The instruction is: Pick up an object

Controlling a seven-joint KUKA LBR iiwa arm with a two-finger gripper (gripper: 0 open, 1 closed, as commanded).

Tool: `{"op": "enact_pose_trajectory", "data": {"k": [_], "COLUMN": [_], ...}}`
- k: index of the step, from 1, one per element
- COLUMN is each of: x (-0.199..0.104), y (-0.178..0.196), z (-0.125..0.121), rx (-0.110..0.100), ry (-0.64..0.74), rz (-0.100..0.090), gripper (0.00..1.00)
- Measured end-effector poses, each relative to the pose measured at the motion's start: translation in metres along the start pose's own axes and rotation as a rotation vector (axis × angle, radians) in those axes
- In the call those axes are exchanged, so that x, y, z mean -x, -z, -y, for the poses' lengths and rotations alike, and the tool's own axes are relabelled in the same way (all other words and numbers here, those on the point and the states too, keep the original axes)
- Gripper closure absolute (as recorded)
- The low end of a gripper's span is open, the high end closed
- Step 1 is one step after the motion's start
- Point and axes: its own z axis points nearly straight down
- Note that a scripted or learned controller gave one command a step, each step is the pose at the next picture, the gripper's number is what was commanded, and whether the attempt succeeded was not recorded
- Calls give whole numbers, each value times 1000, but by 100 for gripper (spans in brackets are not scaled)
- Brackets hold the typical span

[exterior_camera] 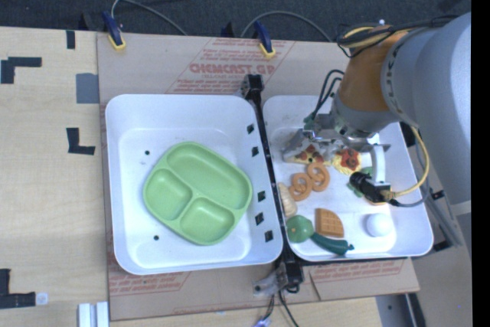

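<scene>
The right white bin holds several toy foods. An orange pretzel lies near its middle, with small brown and red pieces just above it. A red and yellow piece sits to the right of those. Toward the front lie a tan waffle wedge, a round green vegetable, a dark green pod and a white egg. My gripper hangs low over the bin's back left part, right above the small brown pieces. Nothing visibly hangs from it.
The left white bin holds a green divided plate. A beige piece lies against the divider between the bins. The grey arm with its orange band covers the right bin's back right corner.
</scene>
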Motion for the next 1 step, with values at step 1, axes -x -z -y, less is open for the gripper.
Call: {"op": "enact_pose_trajectory", "data": {"k": [1], "x": [12], "y": [-17], "z": [-29], "rx": [3], "ry": [2], "rz": [-2], "gripper": [0]}}
